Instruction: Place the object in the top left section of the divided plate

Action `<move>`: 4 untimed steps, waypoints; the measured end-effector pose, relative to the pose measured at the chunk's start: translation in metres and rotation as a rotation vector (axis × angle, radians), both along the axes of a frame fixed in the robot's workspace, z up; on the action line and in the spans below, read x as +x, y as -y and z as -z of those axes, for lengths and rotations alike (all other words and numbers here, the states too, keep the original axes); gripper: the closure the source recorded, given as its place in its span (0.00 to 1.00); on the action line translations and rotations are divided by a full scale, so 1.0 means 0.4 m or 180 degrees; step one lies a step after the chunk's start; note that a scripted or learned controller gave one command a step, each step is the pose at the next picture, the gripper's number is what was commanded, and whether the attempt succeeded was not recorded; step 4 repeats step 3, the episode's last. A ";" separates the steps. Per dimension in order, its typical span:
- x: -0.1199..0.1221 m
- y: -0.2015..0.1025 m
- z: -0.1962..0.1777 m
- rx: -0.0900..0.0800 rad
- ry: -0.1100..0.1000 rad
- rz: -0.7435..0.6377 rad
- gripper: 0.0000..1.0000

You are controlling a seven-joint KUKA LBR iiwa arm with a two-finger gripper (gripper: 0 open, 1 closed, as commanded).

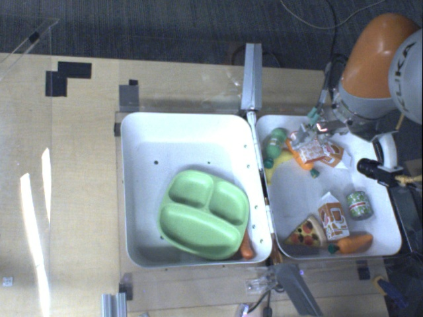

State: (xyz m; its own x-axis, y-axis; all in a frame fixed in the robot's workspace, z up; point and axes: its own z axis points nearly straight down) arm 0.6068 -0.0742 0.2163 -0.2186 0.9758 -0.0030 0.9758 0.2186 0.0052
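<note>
Gripper [316,129] sits over orange packet [318,153] at right bin's [390,240] back edge; fingers' state can't tell. Green divided plate [205,213] in left bin [142,177], near front-right corner.

Clutter in both bins, bench w/ tape marks

Right bin [390,242]: green bottle [273,142] lies at upper left by the divider, yellow item [283,158] just below it; small green can [359,204] on its side near right wall; small carton [334,220] w/ orange-brown print near bottom centre; pizza slice toy [306,232] touching the carton's left; carrot [352,244] along the bottom wall, just right of the slice. Left bin [135,197]: orange item [246,247] peeks out at bottom right corner, mostly hidden. Bench [66,210] pale wood, black tape marks [65,76] at upper left. Metal bar [252,78] between bins at top. Cable [310,5] loops on dark floor.
</note>
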 end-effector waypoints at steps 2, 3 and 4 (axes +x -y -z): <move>-0.196 0.165 -0.139 0.0007 0.0003 0.1116 1.00; -0.299 0.210 0.151 0.0011 -0.0010 0.1693 1.00; -0.299 0.210 0.151 0.0011 -0.0010 0.1693 1.00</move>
